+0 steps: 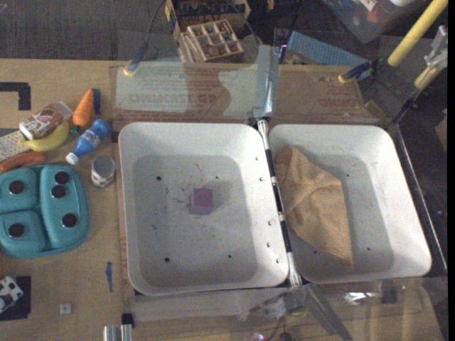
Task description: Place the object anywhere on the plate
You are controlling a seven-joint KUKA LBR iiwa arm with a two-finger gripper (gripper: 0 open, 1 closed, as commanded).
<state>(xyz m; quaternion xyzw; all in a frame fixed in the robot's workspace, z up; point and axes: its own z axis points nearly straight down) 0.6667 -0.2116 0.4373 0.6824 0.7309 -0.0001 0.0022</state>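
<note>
A small flat purple square block [201,200] lies near the middle of the left white bin [135,261], on its floor. A crumpled tan cloth [316,204] covers the left half of the right white bin [398,190], running from its upper left corner down toward the front. I cannot tell whether anything lies under the cloth.
On the bench left of the bins sit a teal divided tray [43,208], a small can [103,170], a blue-capped bottle [89,141], a banana [46,139] and a carrot [85,107]. A compartment box [213,40] stands behind the bins. A yellow pole [426,16] slants at top right.
</note>
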